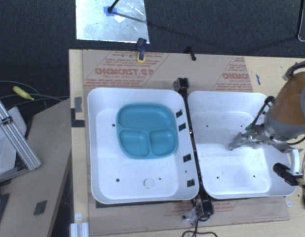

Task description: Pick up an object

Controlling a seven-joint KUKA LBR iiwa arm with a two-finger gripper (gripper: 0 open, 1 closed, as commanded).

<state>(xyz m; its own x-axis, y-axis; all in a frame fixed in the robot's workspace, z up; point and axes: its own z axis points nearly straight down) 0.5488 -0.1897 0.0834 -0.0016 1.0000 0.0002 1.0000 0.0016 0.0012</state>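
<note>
Camera view: blue tray (146,131) lies left-bin, jaws right-bin.

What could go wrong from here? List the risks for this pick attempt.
1. The claw sits low in the right white bin, while the one clear object, the blue three-compartment plastic tray, lies in the left white bin; closing here would likely grab nothing.
2. Crossing over could clip the divider with black clips.
</note>
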